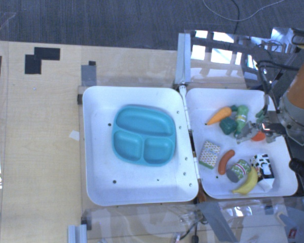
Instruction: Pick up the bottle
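The arm (pixel 300 97) runs off the camera view's right edge, so most of its body is cut away. The gripper (pixel 254 129) is small and partly merged with clutter; its tip lies over the green bottle (pixel 240 119), and whether anything sits between its parts cannot be told. A small red-orange thing (pixel 259 135) just beside the gripper is half covered and cannot be identified. The banana (pixel 247 183) overlaps the grey can (pixel 237 170), hiding its lower side. The black-and-white carton (pixel 263 167) shows markings too small to read.
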`<state>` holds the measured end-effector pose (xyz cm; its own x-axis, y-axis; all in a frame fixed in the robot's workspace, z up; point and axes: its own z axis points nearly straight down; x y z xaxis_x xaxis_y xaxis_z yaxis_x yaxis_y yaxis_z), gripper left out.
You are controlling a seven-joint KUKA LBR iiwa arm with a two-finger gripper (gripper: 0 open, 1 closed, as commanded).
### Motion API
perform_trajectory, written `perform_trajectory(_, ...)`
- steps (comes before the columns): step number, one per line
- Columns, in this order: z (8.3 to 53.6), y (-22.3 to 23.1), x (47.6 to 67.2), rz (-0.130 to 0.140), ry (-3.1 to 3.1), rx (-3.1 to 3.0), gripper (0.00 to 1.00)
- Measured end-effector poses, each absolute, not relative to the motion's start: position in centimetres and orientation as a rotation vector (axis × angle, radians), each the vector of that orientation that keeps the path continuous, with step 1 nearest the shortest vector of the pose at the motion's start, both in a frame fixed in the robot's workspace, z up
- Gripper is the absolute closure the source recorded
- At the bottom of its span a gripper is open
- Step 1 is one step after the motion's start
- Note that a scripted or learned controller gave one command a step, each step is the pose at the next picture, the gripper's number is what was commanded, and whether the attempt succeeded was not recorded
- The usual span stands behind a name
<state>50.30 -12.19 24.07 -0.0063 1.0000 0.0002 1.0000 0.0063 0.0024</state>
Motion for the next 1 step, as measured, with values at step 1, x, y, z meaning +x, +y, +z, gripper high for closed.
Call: perform_trajectory(1, 24.54, -18.90, 56.06, 0.003, 2.117, 2.316, 0.00)
